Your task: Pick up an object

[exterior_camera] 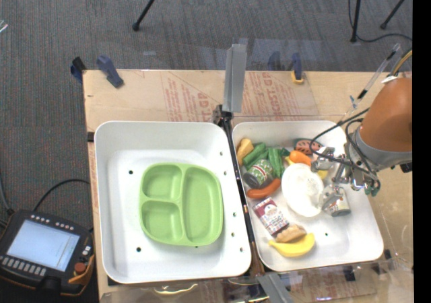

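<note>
1. Claw low in right bin, at 3 o'clock side, just beside white plate; cannot tell how far open, or whether it grips anything.
2. Small can directly under claw, touching plate edge.
3. Banana at 6 o'clock; red packet beside it.
4. Left bin: green divided tray, centred.

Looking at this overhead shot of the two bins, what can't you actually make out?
- Tool: too small and cluttered in the camera view to tell its finger state, or whether it grips the can below it.
- Arm: cut off by the right edge.
- Label on the red packet: too small to read.
- Items beneath the white plate: hidden by the plate.
</note>
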Robot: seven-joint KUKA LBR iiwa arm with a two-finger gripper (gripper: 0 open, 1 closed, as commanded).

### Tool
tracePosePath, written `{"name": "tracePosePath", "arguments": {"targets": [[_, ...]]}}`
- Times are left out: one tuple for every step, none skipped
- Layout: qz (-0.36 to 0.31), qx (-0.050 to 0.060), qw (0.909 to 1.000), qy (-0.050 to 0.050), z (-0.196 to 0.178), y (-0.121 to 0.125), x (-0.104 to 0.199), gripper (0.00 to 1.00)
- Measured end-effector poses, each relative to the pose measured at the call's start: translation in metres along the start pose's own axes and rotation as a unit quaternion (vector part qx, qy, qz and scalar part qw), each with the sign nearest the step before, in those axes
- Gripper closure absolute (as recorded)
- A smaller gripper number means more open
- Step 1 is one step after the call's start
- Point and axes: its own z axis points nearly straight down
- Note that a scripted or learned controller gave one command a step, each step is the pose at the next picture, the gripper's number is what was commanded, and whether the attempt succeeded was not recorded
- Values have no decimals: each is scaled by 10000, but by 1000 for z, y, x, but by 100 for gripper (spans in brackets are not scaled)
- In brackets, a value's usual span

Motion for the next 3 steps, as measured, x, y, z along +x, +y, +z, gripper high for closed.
{"name": "tracePosePath", "arguments": {"targets": [[606, 8, 9980, 189, 3, 3, -65, 0], [1355, 28, 9906, 203, 5, -1, -66, 0], [1568, 16, 9874, 187, 17, -5, 19, 0]]}}
